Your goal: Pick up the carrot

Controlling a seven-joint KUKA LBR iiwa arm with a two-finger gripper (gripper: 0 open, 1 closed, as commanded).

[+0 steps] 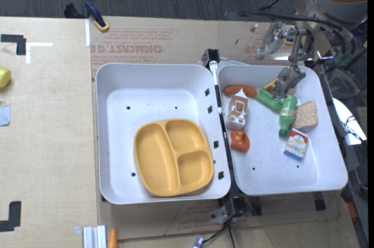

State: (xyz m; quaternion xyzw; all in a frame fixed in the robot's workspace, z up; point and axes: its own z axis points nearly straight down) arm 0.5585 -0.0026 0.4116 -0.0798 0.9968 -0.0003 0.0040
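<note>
Not much progress can be reported here, honestly. The carrot (240,90) is seen lying flat at the back-left corner of the right bin (327,182), close to the divider between the two bins and just behind a small orange-and-white carton (236,112). It hasn't been lifted or even touched as far as can be told.

The gripper (286,79) is hung over the back of the same bin, but off to the right of the carrot, above the green pieces (270,100) and a green bottle (287,115). Whether its grip is spread or closed can't be made out from this angle, and nothing is seen held in it.

The rest of the right bin is cluttered: a red tomato-like item (239,141) near the divider, a piece of bread (305,114), and a small blue-and-white box (295,144). A yellow divided plate (173,156) is sat in the left bin (111,124), well out of the way.

So basically everything is left to be done: the gripper needs to be shifted left over the carrot, lowered, closed and raised. A tight spot is expected, with the carton and bin wall so near.
</note>
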